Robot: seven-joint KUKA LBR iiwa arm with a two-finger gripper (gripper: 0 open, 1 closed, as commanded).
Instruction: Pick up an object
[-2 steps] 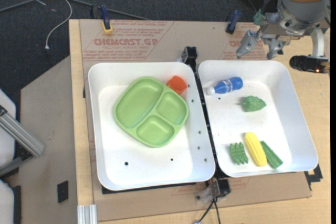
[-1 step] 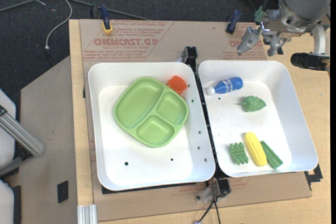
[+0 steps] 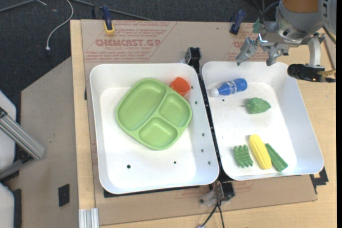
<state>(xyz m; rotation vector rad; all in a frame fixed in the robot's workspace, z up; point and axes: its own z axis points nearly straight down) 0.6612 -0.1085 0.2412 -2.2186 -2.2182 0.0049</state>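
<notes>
Camera view shows the gripper (image 3: pixel 260 54) spread wide and grasping nothing, hovering over the right bin (image 3: pixel 304 115) at its far rim. Nearest below lies 1 blue bottle (image 3: pixel 231 86) on its side: probably light, stiff, slippery plastic, best pinched across its middle. That bin also holds 1 green lump (image 3: pixel 257 105), 1 corn cob (image 3: pixel 259 151) and 2 green pieces (image 3: pixel 242 156). The left bin (image 3: pixel 107 131) holds 1 green tray (image 3: pixel 154 113) and 1 orange item (image 3: pixel 180 85).
</notes>
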